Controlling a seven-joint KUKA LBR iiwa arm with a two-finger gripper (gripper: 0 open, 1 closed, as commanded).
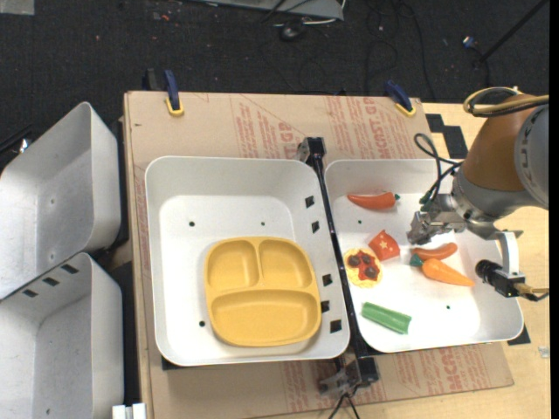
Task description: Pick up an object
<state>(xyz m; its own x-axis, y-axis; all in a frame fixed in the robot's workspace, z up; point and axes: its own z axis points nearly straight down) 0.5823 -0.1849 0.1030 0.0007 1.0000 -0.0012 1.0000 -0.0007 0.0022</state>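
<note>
The right bin (pixel 489 317) holds several toy foods: a red pepper (pixel 372 201) at the back, a red strawberry (pixel 384 246), a yellow pizza slice (pixel 363 267), a green cucumber (pixel 386 318) at the front, a red sausage (pixel 436 252) and an orange carrot (pixel 445 273). My gripper (pixel 423 231) hangs low over the bin's right half, just above and left of the sausage, between it and the strawberry. Nothing shows between its fingers.
The left bin (pixel 175 190) carries a yellow divided plate (pixel 262 291). The arm's grey and orange wrist (pixel 507 160) reaches in over the right bin's far right corner. Two white tubs (pixel 52 208) stand off the bench on the left.
</note>
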